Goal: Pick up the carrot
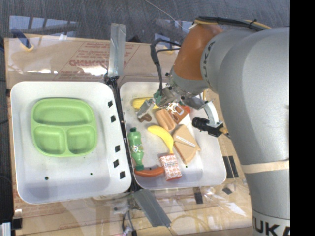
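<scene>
- Tape point(150, 206) in a grey strip lies on the brown cardboard surface point(59, 58) at the near edge, just in front of the seam between the two bins.
- The right bin point(216, 173) holds a crowd of toy foods; the left bin point(29, 181) sits touching it along their shared rim.
- The carrot point(150, 171), a slim orange-red piece, lies flat along the near wall of the right bin, towards its left corner. It is well apart from the gripper.
- A small red and white carton point(170, 167) stands just beside the carrot's right end, touching or nearly touching it.
- A green bottle point(136, 149) lies along the right bin's left wall, its base close to the carrot's left end.
- A yellow banana point(162, 135) curves in the middle of the bin, and a tan sandwich wedge point(186, 145) lies just to its right.
- In the left bin, a green divided plate point(63, 127) with three compartments rests in the middle.
- Farther back in the right bin, a tan bun point(165, 119) lies tilted, with a small brown piece point(144, 115) and a yellow piece point(141, 103) to its left.
- The gripper point(167, 101) hangs low over the far part of the right bin, just above the bun. Whether it is apart or together cannot be told from this angle.
- The grey arm point(246, 82) with its orange band point(194, 50) reaches in from the right, covering the bin's far right corner.
</scene>
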